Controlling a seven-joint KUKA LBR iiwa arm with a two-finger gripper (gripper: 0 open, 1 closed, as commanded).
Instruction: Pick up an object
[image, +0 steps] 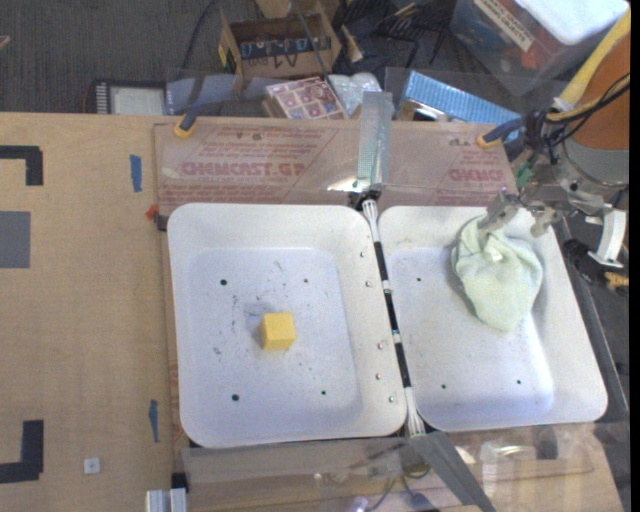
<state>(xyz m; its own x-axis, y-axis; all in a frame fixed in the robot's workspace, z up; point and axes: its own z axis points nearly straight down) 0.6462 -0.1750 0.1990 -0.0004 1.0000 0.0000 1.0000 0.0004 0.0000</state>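
A pale green crumpled cloth (498, 278) lies in the upper right part of the right bin (500, 395). A small yellow cube (279, 331) sits near the middle of the left bin (290, 420). My gripper (520, 216) hangs at the far edge of the right bin, just above the cloth's top end. It is open, its fingers (497, 212) spread apart, and the left one touches or nearly touches the cloth's upper tip. Nothing is clamped between them.
A ridge (385, 300) divides the two bins. Behind them stand a clear plastic sheet (300, 165), a metal bracket (375, 140), cables and boxes. A brown board (75, 300) lies to the left.
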